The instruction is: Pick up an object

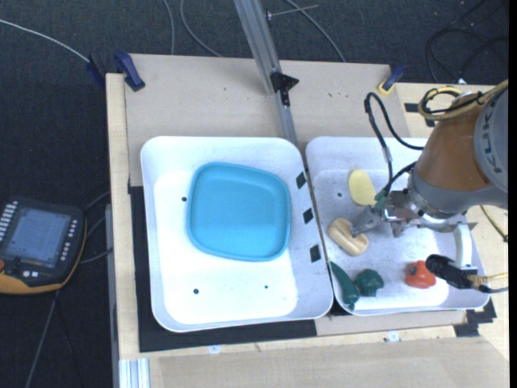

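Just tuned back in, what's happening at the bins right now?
The arm is reaching into the right bin, its tool low between the yellow piece and the tan piece. Nothing visibly sits in its grip. A red item and green item lie nearer the front. The left bin holds a blue plate.

Plate (239, 211) in left bin (161, 241); toys in right bin (388, 293).

a pale wooden bench (202, 95) stands on dark carpeted floor (48, 95) (thin grey cables (161, 6) loop across it), with a black handheld control pendant (36, 245) far left of the pincer.
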Controlling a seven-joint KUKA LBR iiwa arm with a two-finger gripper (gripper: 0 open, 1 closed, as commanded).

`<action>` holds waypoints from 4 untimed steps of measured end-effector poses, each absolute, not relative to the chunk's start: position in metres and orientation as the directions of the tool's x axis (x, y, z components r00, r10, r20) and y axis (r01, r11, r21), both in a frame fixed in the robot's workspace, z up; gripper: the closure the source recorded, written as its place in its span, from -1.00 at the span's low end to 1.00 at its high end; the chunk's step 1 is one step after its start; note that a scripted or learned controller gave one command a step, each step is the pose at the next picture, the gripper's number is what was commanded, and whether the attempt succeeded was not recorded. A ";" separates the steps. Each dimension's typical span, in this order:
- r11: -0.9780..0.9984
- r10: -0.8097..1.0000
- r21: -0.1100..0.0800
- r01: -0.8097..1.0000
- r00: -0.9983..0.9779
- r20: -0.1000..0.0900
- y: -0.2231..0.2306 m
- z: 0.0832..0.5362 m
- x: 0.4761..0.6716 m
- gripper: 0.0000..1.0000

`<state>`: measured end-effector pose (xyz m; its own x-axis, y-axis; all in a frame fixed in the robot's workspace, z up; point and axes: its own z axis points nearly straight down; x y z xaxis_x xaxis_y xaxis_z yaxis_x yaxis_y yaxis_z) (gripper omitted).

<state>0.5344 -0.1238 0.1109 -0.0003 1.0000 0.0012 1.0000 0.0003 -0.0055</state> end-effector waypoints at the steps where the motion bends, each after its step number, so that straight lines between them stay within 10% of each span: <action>1: 0.001 1.000 -0.001 1.000 -0.001 0.000 -0.124 0.095 0.534 -1.00; 2: 0.001 1.000 0.002 1.000 -0.001 0.001 -0.123 0.107 0.535 1.00; 4: 0.001 1.000 0.005 1.000 -0.001 -0.001 -0.124 0.202 0.539 1.00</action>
<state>0.5389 -0.1245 0.2018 -0.0005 1.0000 -0.0006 1.0000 0.0005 0.0053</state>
